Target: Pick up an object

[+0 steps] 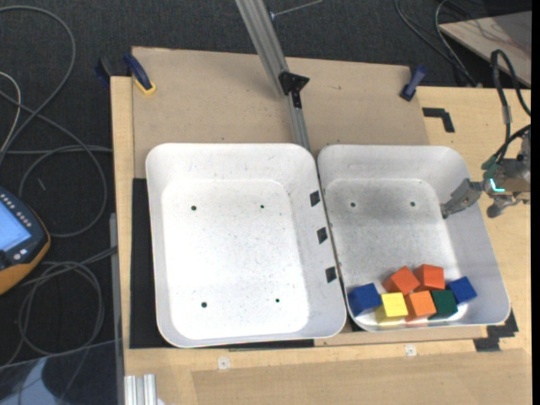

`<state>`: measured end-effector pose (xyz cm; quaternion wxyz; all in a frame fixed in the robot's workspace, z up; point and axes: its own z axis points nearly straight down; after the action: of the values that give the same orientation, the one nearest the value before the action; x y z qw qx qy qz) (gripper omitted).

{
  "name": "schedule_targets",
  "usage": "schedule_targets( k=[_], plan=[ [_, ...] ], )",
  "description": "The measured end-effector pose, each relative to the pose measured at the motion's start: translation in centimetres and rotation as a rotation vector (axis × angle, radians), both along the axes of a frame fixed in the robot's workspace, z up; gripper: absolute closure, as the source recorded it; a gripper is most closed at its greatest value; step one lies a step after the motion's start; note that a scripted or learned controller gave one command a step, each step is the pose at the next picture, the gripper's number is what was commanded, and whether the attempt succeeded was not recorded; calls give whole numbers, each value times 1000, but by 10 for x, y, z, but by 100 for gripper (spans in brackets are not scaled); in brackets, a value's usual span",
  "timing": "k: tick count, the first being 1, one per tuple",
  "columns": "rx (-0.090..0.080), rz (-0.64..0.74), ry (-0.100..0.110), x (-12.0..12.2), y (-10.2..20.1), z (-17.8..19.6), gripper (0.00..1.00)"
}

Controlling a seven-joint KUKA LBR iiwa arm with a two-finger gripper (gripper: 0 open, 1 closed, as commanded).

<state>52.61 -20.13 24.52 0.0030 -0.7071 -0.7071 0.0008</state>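
A wooden bench (253, 83) carries two shallow white plastic bins side by side. The left bin (236, 243) holds nothing visible. In the right bin (405, 184), small coloured blocks (413, 294) in orange, blue, yellow and green crowd against the near wall. The grey two-finger gripper (460, 199) hangs over the right bin's far right rim, well apart from them; I cannot tell its state. Judged risk: the blocks touch, so descending fingers may strike neighbours or the wall and grasp nothing.
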Motion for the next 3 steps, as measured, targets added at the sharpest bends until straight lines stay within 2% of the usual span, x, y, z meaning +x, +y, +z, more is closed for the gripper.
schedule_targets(
  k=[1, 3],
  plan=[
    [-1, 1, -4, 1, 0, 2, 0],
    [0, -1, 2, 2, -14, -94, 0]
  ],
)
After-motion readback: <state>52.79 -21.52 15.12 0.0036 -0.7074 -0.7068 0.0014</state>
